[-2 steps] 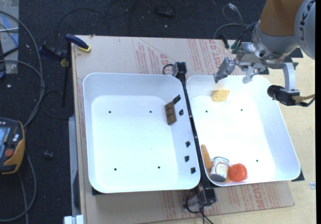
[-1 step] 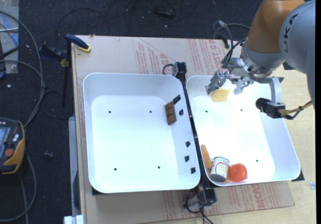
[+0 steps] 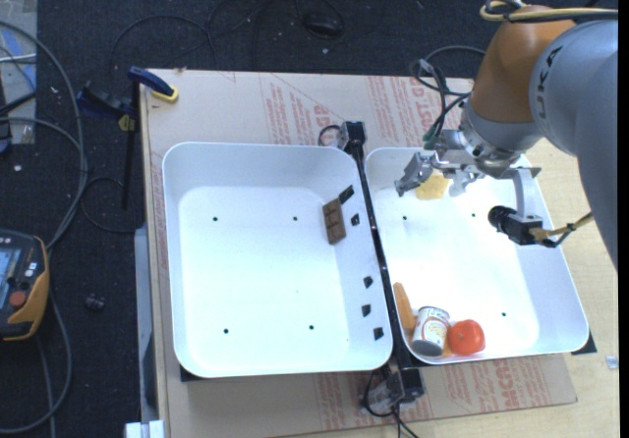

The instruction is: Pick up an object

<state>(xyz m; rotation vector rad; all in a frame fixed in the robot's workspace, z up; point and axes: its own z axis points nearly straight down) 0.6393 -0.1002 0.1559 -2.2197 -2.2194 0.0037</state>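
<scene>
**Entry: arm over right bin, pale object beneath the pincer**

Camera view.

- Worktop (image 3: 256, 97): cardboard-covered board bearing two shallow white bins side by side, centre of frame.
- Left bin (image 3: 197, 230): holds one brown chocolate-bar-like piece (image 3: 335, 221) against its right wall, upper part.
- Right bin (image 3: 550, 279): holds four things. A pale yellowish lump (image 3: 432, 189) lies in the upper left part. In the lower left corner, close together, sit an orange carrot-like stick (image 3: 403, 304), a small can (image 3: 429, 327) and a red tomato-like ball (image 3: 467, 336).
- Arm and pincer (image 3: 425, 174): reaches in from the upper right of the frame; pincer sits directly over the pale lump. Whether its fingers are apart or together I cannot tell, nor whether the lump is between them.

Handling note, as judgement: the pale lump is the likely target, being nearest and well apart from the corner cluster. To do it well, centre the pincer over the lump, descend squarely to the bin floor, close firmly, then lift straight up, clear of the left wall.
</scene>
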